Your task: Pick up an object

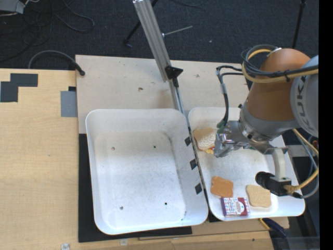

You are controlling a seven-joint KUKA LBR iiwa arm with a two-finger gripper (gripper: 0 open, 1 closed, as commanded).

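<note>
Where visible, gripper (pixel 222 146) seems just beside bread slice (pixel 204 137).

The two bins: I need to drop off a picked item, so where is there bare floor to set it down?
The left bin has bare floor rim to rim. The right bin is crowded: gripper over the round cracker at the top, orange piece, red packet and tan slice along the bottom. A small bare patch lies between them.

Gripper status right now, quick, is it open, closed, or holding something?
Gripper: cannot be told; it sits low in the right bin by the round cracker.
</note>
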